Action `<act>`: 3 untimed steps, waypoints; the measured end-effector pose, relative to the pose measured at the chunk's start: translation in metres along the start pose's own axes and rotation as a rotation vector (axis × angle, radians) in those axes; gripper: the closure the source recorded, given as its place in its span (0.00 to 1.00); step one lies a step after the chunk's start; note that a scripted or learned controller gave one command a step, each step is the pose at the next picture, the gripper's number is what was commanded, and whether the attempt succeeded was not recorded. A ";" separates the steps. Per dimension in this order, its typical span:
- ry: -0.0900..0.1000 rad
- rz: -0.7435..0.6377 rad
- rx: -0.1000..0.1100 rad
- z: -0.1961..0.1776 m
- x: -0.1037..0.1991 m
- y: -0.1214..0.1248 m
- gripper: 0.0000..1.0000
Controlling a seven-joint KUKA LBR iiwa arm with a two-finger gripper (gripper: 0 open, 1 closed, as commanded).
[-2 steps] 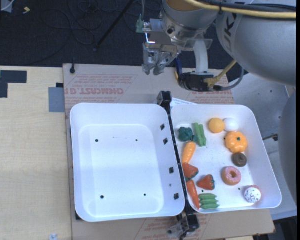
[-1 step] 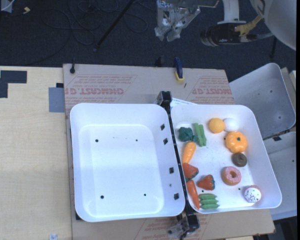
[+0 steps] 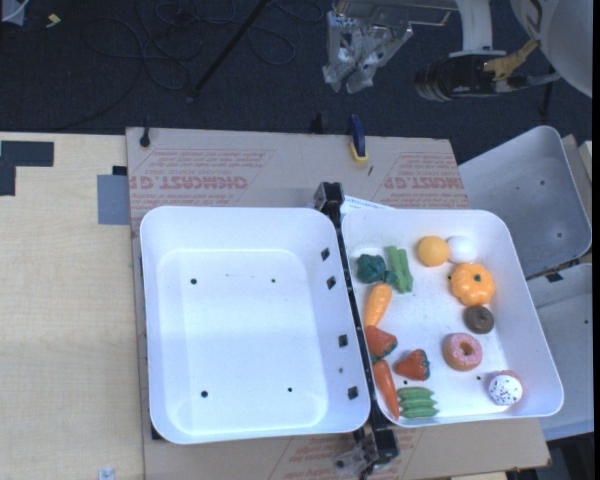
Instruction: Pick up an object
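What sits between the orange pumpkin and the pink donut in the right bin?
In the camera view, a small brown chocolate donut lies between the orange pumpkin and the pink donut.

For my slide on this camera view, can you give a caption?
Gripper raised beyond two white bins; toy foods fill the right bin.

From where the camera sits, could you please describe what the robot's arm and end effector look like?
The end effector is a pale metallic grey assembly with thin fingers. Behind it, the arm shows white-grey rounded housings, a black cylindrical section and a small yellow-orange marking.
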State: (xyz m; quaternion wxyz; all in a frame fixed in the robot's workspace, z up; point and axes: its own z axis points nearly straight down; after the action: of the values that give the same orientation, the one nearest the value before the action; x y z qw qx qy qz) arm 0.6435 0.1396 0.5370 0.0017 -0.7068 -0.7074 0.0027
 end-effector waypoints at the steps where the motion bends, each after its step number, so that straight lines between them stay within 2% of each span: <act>1: 0.000 0.001 0.001 0.000 -0.016 0.000 1.00; 3: 0.001 0.001 0.002 0.000 -0.056 0.000 1.00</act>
State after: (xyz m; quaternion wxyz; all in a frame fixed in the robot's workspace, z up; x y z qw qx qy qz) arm 0.6436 0.0832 0.5368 0.0028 -0.7071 -0.7071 0.0032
